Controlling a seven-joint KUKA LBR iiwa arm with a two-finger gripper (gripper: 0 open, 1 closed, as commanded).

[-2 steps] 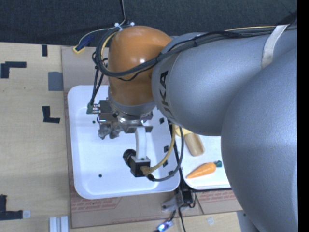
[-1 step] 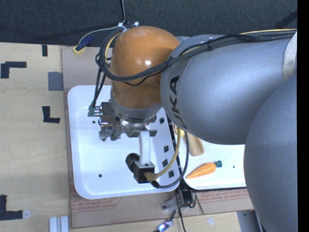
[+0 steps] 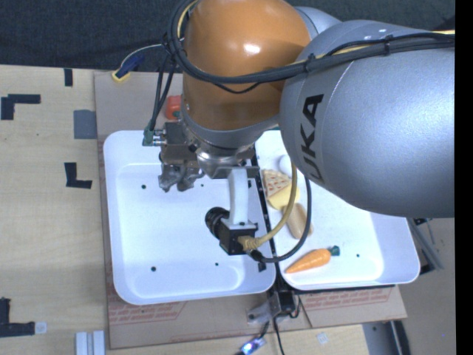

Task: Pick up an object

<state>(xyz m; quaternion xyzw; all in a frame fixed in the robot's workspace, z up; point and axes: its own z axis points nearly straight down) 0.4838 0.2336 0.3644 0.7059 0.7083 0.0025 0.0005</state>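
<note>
The hand (image 3: 176, 177) is hanging over the left bin (image 3: 118, 220), at about 11 o'clock of its floor, with bare white plastic under it. I cannot tell whether it is standing wide or narrow (the wrist is crowding it, and its tip is reading as a small dark clump). I am judging it to be carrying nothing. How high it is sitting above the floor is also hard to read from this slant.

The things worth picking are all lying in the right bin (image 3: 399, 268), from 3 to 4 o'clock of the hand. A carrot (image 3: 310, 259) is lying flat at 7 o'clock of that bin, close to the near rim, with its green end pointing to 3 o'clock. A yellow wedge (image 3: 277, 187) is sitting at 9 o'clock, against the wall between the bins. A pale lump (image 3: 295, 220) is lying just beside the wedge at its 5 o'clock. The arm (image 3: 369, 117) is covering the far half of that bin, so anything there is hidden.

The step in hand is looking like the search or approach, with no grasp made yet. The next move is calling for a shift over the dividing wall towards 4 o'clock, then a descent onto one item. The carrot is looking like the easiest target, since it is lying well apart from the other two. Its place near the rim could be leaving the hand little room on that side.
</note>
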